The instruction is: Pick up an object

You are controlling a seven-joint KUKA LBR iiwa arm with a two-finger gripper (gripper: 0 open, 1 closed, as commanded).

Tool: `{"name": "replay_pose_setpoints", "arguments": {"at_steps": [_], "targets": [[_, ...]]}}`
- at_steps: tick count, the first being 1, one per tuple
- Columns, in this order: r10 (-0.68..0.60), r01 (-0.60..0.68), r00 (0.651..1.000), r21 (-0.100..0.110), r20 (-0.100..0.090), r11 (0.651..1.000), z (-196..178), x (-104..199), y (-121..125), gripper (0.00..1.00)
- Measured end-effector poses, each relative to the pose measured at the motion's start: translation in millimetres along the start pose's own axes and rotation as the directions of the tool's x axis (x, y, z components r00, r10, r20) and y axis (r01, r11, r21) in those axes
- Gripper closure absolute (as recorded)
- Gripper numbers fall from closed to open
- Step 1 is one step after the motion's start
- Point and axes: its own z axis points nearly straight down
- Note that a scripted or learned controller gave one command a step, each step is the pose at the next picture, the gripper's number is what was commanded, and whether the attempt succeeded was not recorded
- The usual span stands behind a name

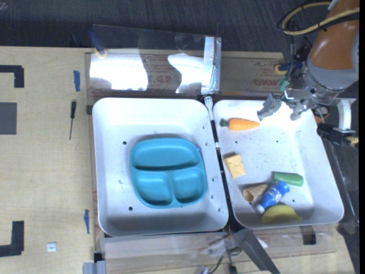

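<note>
Hovering: claw fingers apart, holding nothing, over right bin far edge | toy carrot just beside it, likeliest pick | sponge, bottle farther off

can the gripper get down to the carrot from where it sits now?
Probably yes. The gripper hangs open over the right bin's far end, and the carrot lies just to its left, apart from other items, with nothing over it.

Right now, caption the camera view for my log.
Open gripper hovers over right bin beside carrot; blue tray in left bin.
</note>
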Motion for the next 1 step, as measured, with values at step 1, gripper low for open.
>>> {"name": "replay_pose_setpoints", "arguments": {"at_steps": [1], "targets": [[0.109,-0.109,0.994,-0.001,0.002,0.994,8.6,-67.9,41.1,0.0]]}}
